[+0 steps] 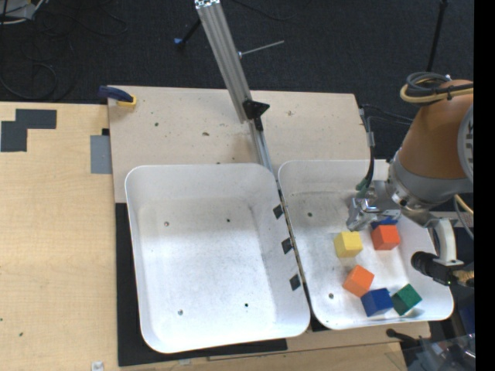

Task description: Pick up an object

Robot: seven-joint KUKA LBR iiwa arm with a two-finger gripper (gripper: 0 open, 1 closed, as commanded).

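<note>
Nearest, close to the front right corner of the right bin (321,192): a green block (406,298) and a blue block (377,301), side by side, touching or nearly so. Just behind them, an orange block (358,280), turned at an angle to the bin's edges. Further back, near the middle of the bin, a yellow block (348,243), with a red block (385,236) just beside it toward the right edge, a narrow gap between. Behind the red one, a sliver of something blue (383,222), mostly hidden. Just behind the yellow block, the tool (360,207), low over the bin floor under the grey and orange arm (433,145). Open or closed: cannot tell from this angle. Nothing visibly gripped.

Judged as the approach stage, no block lifted yet. Best candidate: the yellow block, closest to the tool and free on its left and front sides. For a clean pick: centre over the block before descending, square up to two flat faces rather than corners, keep clear of the red neighbour, close firmly, then lift straight up. Better to skip the green and blue pair, packed tight and close to the rim.

Beyond, across the shared edge, the left bin (201,246). Toward the far edge of the counter (309,122), a slanted metal rail (228,52), and at the far left corner a blue and yellow clamp (117,96).
</note>
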